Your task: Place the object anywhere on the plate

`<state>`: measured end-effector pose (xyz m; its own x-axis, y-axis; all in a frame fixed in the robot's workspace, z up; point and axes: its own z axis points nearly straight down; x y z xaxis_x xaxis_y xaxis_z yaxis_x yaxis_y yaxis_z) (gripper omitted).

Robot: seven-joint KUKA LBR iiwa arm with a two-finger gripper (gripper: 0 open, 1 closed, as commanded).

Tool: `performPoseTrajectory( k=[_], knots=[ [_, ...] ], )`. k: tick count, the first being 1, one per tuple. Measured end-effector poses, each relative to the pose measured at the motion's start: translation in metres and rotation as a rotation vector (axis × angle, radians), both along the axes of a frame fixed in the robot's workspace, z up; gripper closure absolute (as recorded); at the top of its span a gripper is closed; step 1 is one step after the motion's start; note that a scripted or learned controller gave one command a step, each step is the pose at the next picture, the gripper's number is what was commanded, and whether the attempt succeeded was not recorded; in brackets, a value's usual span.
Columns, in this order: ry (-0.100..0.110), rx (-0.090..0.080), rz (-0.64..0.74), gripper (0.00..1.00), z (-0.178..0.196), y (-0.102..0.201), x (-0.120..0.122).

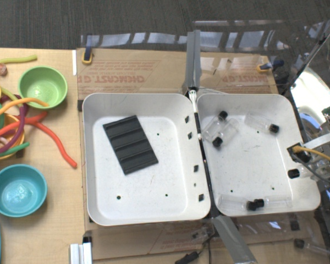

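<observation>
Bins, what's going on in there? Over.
Black ridged plate flat in left bin. Clear black-capped tubes scattered in right bin. Nothing on plate yet.

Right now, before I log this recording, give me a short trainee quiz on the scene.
1. True or false: the black ribbed plate lies in the left bin.
2. Which bowl sits nearer the top of the view? A: green bowl. B: blue bowl.
3. Fill in: the clear black-capped pieces lie in the ___ bin.
Key: 1 true; 2 A; 3 right.
</observation>
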<state>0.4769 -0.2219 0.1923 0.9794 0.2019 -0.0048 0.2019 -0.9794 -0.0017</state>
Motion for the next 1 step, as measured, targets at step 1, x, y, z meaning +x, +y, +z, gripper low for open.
performPoseTrajectory(
  k=[1],
  knots=[
    [0.002,0.003,0.102,1.0,-0.0448,0.0005,-0.0009]
  ],
)
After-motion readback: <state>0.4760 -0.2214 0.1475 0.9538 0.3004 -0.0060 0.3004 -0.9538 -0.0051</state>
